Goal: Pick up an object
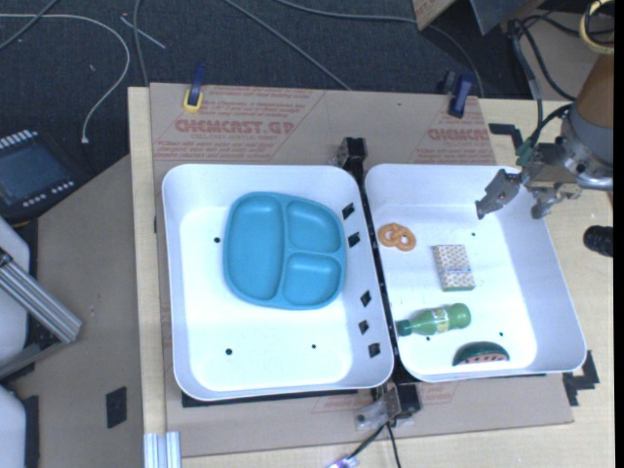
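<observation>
The jaws stand spread apart with nothing between them; the two-finger gripper (517,195) hangs at the right of the frame, over the upper right corner of the right-hand shallow white bin (556,291).

From the left: the left-hand shallow white bin (195,339) holds a light blue plastic plate with three compartments (285,250), lying flat a little above the bin's middle. In the right-hand bin, nearest the divide, sits a small brown pretzel-shaped toy (396,237). Just right of it and lower lies a small speckled beige block (453,266). Below that a green toy bottle with a yellow band (435,321) lies on its side, and near the bin's lower edge rests a watermelon-slice toy with a dark green rind (481,355).

As I judge it, the pick has not begun in earnest: every object lies on a bin floor, apart from the fingers (490,198). Choosing a target, descending, closing and lifting all remain. The speckled block lies closest to the gripper.
</observation>
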